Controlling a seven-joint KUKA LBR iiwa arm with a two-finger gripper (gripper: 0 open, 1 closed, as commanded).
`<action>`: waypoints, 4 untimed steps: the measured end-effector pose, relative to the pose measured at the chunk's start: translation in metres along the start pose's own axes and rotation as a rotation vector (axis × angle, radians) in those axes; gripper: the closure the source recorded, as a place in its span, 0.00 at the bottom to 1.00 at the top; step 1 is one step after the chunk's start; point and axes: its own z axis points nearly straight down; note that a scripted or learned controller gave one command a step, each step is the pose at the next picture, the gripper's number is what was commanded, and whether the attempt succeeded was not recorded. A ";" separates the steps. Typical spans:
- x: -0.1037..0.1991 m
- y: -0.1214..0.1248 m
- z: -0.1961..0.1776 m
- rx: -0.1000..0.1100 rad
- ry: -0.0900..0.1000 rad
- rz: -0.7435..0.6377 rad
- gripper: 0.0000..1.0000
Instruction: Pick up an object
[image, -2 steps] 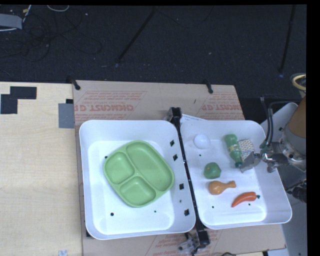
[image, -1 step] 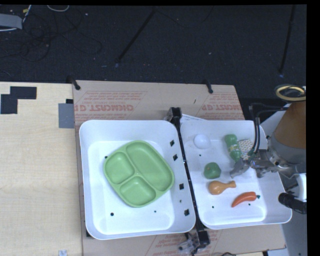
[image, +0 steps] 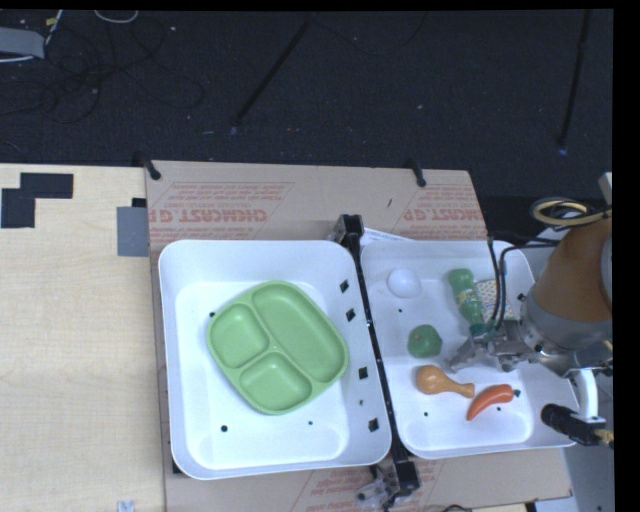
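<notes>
Nearest the camera, low in the right bin (image: 415, 440): orange chili-shaped item (image: 489, 400) lying flat, tilted, w/ a yellow-orange gourd-shaped item (image: 443, 381) just beside it to the left. Both rest on the bin floor, apart from each other by a small gap.

Gripper (image: 470, 352) sits low over the right bin, reaching in from the right edge. Metal fingers appear spread, tips pointing left and down toward the gourd-shaped item; nothing seen between them. Whether the tips touch the bin floor: cannot tell. Arm (image: 575, 285) behind it, grey w/ orange section, covers part of the bin's right wall.

Other contents, right bin: green round item (image: 424, 341) near centre, just left of the gripper, not touching it. Green bottle-like item (image: 464, 294) upper centre, lying along the bin, its lower end close to the gripper body. White ball (image: 404, 283) upper left, well apart from the gripper.

Left bin (image: 180, 350): one green divided tray (image: 277, 346), three compartments, lying flat at a slant, approx. centred.

Both bins sit on brown cardboard (image: 250, 205) atop a light wood bench (image: 70, 350).
</notes>
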 end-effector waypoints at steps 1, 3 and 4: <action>-0.002 0.001 -0.013 -0.003 -0.001 0.005 1.00; 0.003 -0.008 -0.103 -0.010 -0.003 -0.001 1.00; 0.002 -0.007 -0.125 -0.009 -0.003 -0.002 1.00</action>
